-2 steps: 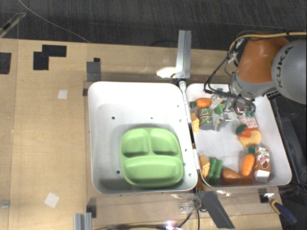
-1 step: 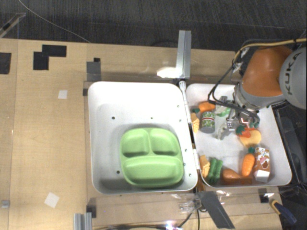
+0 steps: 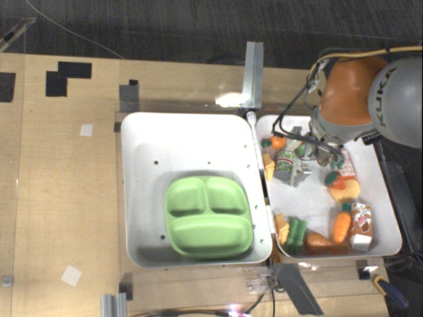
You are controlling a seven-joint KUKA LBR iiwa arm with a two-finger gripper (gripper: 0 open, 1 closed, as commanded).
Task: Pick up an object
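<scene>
My gripper [image 3: 316,152] hangs low over the back of the right bin [image 3: 390,233], under the arm's orange band [image 3: 347,91]. Right beside it on the left lies a small green and white carton [image 3: 287,166]; whether the two touch is hidden. Toy food is scattered through this bin: an orange carrot [image 3: 341,224], a red and white juice carton [image 3: 360,224], a green vegetable [image 3: 295,234], a brown sausage-like piece [image 3: 320,241], a yellow piece [image 3: 346,190] and a small orange piece [image 3: 278,142].
The left bin [image 3: 142,144] holds a green divided plate [image 3: 208,215] toward its front. A metal post [image 3: 253,71] stands behind the wall between the two bins. Cables loop above the wrist [image 3: 310,84].
</scene>
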